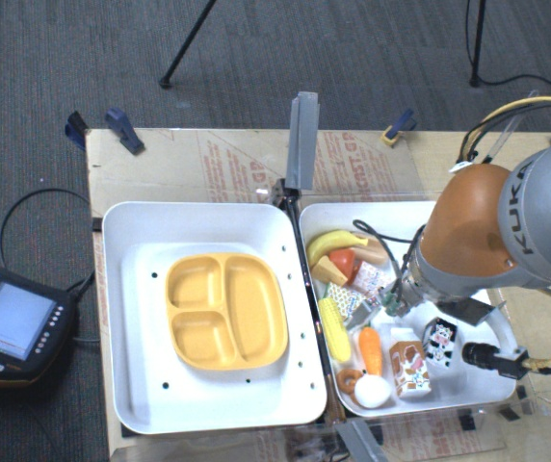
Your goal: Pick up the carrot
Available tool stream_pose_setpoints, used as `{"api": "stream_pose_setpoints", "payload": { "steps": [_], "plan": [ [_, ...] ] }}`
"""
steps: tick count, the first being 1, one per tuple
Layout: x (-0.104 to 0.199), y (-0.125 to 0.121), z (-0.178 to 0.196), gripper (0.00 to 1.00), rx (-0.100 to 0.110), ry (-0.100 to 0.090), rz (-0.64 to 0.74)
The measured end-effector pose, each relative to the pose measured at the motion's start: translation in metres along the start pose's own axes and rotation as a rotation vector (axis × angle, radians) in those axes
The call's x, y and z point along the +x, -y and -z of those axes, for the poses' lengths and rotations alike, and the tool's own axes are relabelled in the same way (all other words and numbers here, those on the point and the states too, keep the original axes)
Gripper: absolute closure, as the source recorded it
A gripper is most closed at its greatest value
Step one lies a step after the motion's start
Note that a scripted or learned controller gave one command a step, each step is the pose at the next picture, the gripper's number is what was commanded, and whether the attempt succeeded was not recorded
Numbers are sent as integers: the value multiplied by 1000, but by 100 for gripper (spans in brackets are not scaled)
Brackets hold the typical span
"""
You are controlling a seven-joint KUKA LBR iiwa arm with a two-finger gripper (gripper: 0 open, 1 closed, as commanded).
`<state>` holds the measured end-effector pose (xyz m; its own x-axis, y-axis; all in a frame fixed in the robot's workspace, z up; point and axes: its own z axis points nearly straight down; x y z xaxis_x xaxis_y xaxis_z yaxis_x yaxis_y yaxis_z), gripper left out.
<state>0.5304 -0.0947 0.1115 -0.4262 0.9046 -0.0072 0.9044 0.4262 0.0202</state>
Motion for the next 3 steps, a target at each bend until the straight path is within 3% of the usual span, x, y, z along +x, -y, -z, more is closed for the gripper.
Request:
{"api": "stream_pose_setpoints", "payload": {
  "steps": [1, 2, 3],
  "plan": [
    [16, 43, -19, 0, 15, 7, 162],
    [20, 44, -13, 100, 18, -6, 158],
    [39, -31, 77, 100, 16, -6, -8]
  ]
}}
